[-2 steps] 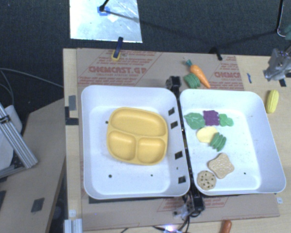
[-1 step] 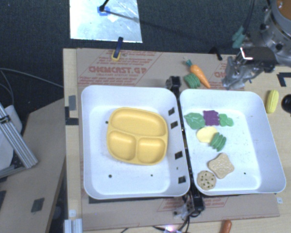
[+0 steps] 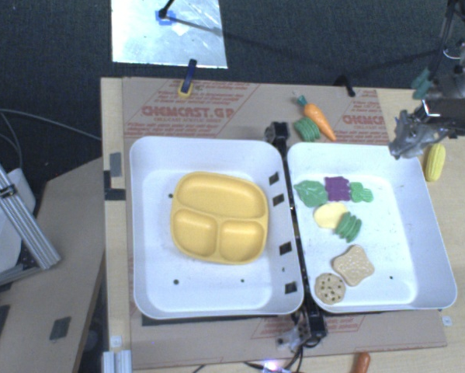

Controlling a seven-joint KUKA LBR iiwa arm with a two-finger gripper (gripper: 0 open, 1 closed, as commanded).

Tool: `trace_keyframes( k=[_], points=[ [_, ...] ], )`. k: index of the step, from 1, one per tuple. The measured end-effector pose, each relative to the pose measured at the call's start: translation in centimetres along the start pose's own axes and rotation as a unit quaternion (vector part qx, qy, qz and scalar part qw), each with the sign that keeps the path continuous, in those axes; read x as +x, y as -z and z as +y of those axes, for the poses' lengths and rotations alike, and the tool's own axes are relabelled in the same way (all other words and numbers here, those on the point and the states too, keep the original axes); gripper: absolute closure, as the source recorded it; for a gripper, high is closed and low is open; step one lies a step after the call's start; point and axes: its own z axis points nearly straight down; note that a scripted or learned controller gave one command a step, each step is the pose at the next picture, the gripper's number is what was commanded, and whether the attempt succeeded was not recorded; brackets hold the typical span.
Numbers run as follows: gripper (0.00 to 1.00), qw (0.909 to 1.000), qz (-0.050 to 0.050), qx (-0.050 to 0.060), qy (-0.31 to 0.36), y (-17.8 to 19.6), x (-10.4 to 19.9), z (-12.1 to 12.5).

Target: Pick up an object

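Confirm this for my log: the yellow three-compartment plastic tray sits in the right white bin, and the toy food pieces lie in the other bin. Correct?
Not quite. The camera view shows the yellow three-compartment plastic tray in the left white bin, not the right one. The toy food pieces, such as the purple piece and the round cookie, lie in the other bin, the right white bin.

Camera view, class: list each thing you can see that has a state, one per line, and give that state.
Yellow divided plate: upright in the left bin, compartments bare.
Toy bread slice: flat in the right bin.
Toy cookie: flat, beside the bread.
Toy carrot: lying outside the bins.
Toy corn: at the right bin's far corner.
Tool: above that corner, nothing visibly held.
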Motion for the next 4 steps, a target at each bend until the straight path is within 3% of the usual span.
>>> trace_keyframes(
  k=[1,2,4],
  points=[
    [1.00,0.9999,0.002,0.000,0.010,-2.5,11.2,-0.1],
    [1.00,1.0000,0.000,0.000,0.000,-6.8,5.3,0.0],
    [1.00,1.0000,0.001,-0.001,0.006,-8.0,13.9,-0.1]
  ],
)
